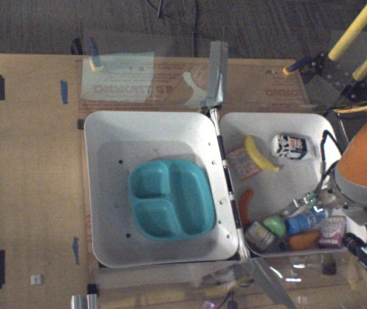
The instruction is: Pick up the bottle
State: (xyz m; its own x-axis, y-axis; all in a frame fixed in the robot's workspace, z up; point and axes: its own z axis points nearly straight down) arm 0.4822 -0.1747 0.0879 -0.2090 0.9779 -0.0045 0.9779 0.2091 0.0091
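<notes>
The bottle [304,223] is small, blue with a pale cap end, and lies on its side near the front of the right bin [312,122]. It rests between a green ball [274,225] and a pink packet [333,230]. My gripper [307,202] hangs just above and behind the bottle, reaching in from the right under the orange-banded wrist [366,156]. The gripper's metal tip is close over the bottle's upper side. I see nothing lifted off the bin floor.
A banana [260,153], a black-and-white carton [290,146], an orange card [243,163], a red sausage shape [244,205], a tin can [259,235] and an orange carrot [304,240] share the right bin. The left bin [106,172] holds a teal divided plate [170,198].
</notes>
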